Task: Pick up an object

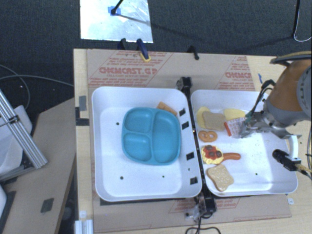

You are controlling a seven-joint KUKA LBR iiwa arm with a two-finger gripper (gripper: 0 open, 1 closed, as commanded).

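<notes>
The right bin [273, 179] holds several toy foods. Among them are a bread slice [213, 119], a yellow piece [234, 113], a pretzel [208, 136], a small pizza [212, 154], a sausage [231, 156] and a toast slice [220, 177]. A red and grey item [234, 127] lies near the bin's middle. My gripper [248, 125] is low in this bin, right against that item's right side, and whether it touches the item is unclear. The arm [292, 96] comes in from the right.
In the left bin [107, 145] sits a blue divided plate [150, 135], with an orange piece [166, 107] behind it. Black clips [187, 126] run along the wall between the bins. A black part of the arm [285, 160] hangs over the right bin's right side.
</notes>
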